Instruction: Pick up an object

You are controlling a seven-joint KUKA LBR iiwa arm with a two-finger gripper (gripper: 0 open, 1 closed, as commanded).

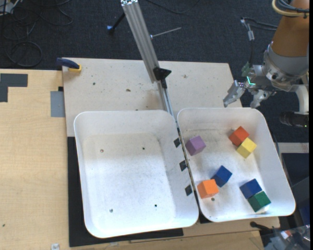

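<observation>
The right bin (271,139) holds several small blocks: a purple one (195,145), a red-orange one (239,136) touching a yellow one (247,148), a blue one (223,175) beside an orange one (208,188), and a second blue one (250,187) against a green one (260,200). My gripper (244,97) hangs above the far rim of the right bin, well above the blocks. Its two fingers stand apart with nothing between them.
The left bin (88,139) lies beside the right one. A slanted aluminium bar (144,40) rises from the divider between the bins toward the back. A blue and yellow clamp (69,64) sits at the board's far left corner. Cables lie on the dark floor behind.
</observation>
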